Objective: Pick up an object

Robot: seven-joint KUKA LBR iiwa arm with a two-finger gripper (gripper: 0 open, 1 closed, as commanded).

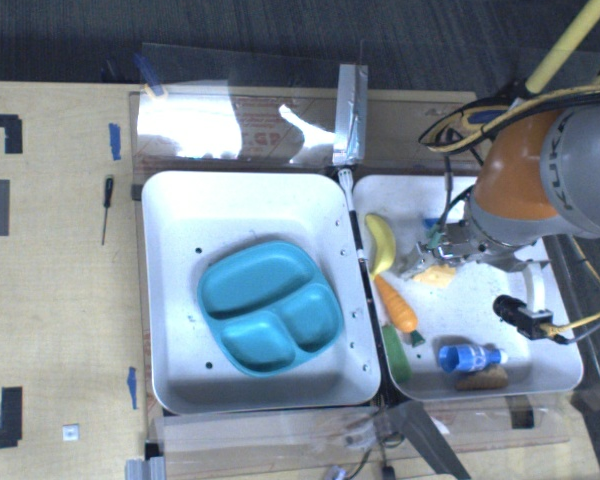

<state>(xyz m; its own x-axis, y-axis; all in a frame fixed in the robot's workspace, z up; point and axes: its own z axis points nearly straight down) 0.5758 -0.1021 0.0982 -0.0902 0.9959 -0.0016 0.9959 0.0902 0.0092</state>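
The 2 shallow white bins sit side by side on the bench, and the landmark here is the yellow plastic banana [380, 242], which lies in the right bin [560, 368] close against the wall it shares with the left bin [170, 298]. Just below the banana, along the same wall, lies an orange plastic carrot [400, 306], and below that a dark green, elongated vegetable-shaped piece [396, 354]. To the lower right of the banana, near the front wall of the right bin, a small blue plastic bottle with a white cap end [469, 356] lies on its side, touching a brown lumpy object [480, 376] just below it. Right of the banana, a pale yellow flat piece [435, 277] rests on the bin floor. The two-finger gripper [438, 248] of the grey arm hangs just right of the banana, over the pale yellow piece; whether it is released or clenched I cannot tell, and nothing can be made out in its grasp. Left of the banana, across the shared wall, a blue plastic tray with 3 compartments [270, 306] fills the middle of the left bin.
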